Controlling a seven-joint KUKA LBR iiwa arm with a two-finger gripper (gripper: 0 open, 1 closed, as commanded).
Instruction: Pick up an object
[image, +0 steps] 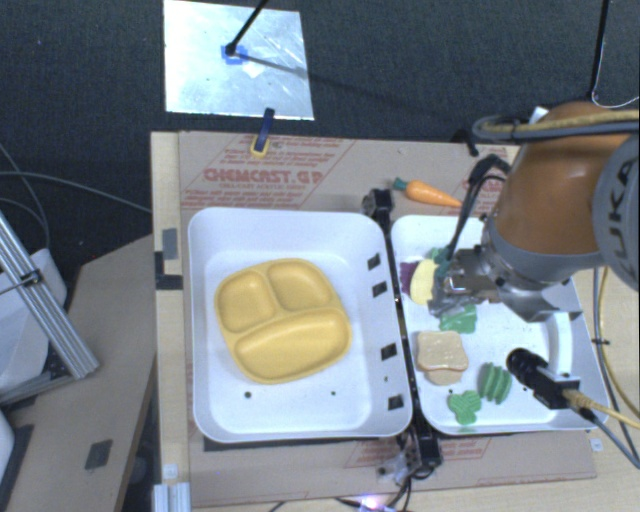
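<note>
Your claw (452, 292) hangs low in the right bin (570, 412), grip unreadable from here, and crowded toy food — yellow piece (424, 281), green piece (461, 321) — risks a glancing miss.

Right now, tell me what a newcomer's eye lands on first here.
The yellow three-compartment plastic plate sits alone in the left white bin. The grey arm with its orange band hangs over the right white bin, above toy foods: a tan bread slice and green pieces. An orange toy carrot lies on the board behind.

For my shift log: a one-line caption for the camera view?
Arm's pincer low in the right bin among toy foods; yellow divided plate sits in the left bin.
</note>
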